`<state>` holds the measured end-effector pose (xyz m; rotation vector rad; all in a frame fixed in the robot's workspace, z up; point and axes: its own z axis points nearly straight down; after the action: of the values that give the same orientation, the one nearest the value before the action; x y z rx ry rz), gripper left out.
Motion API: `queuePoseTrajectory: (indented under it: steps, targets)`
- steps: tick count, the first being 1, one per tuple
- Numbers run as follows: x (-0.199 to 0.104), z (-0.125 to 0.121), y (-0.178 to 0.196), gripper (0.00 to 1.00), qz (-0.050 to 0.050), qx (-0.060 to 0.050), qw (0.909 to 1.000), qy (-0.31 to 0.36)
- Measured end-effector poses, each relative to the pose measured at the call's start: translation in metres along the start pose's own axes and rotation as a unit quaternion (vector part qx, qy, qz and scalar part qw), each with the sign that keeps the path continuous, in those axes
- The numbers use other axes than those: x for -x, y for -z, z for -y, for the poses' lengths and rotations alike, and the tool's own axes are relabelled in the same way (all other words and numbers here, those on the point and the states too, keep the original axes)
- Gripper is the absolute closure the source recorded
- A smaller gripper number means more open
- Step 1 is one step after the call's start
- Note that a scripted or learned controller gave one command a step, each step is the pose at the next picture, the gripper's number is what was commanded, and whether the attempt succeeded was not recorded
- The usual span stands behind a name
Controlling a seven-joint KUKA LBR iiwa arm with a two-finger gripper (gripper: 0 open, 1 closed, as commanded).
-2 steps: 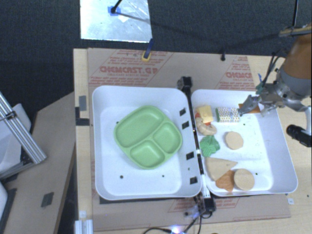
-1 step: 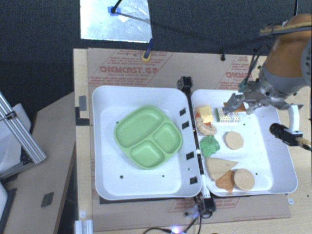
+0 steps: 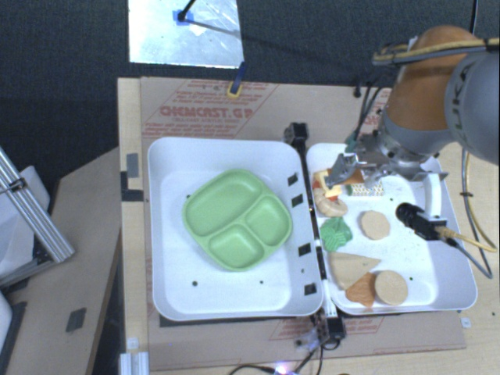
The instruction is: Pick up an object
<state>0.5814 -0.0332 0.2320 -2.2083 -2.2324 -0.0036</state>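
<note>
Round cookie (image 3: 391,287) & wedge (image 3: 353,266) sit nearest in right bin (image 3: 457,287); tool (image 3: 341,172) over top-left food pile (image 3: 330,198), grip state unclear — judge: drop straight, center on one item.

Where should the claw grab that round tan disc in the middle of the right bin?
Probably across the round tan disc at its opposite edges, coming straight down from above. It lies flat on the right bin floor with open space around its rim, so fingers fit either side.

Arm bent low, tool (image 3: 341,170) downward
</note>
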Motion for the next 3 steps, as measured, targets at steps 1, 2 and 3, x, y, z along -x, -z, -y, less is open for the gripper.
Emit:
queuePoseTrajectory:
  steps: [1, 2, 3]
  targets:
    - [-0.016, 0.001, -0.011, 1.0, 0.001, 0.0, 1.0, -0.002]
    - [-0.005, -0.005, 0.002, 1.0, 0.001, 0.001, 1.0, -0.005]
    - [-0.012, -0.008, -0.009, 1.0, 0.002, 0.0, 1.0, -0.003]
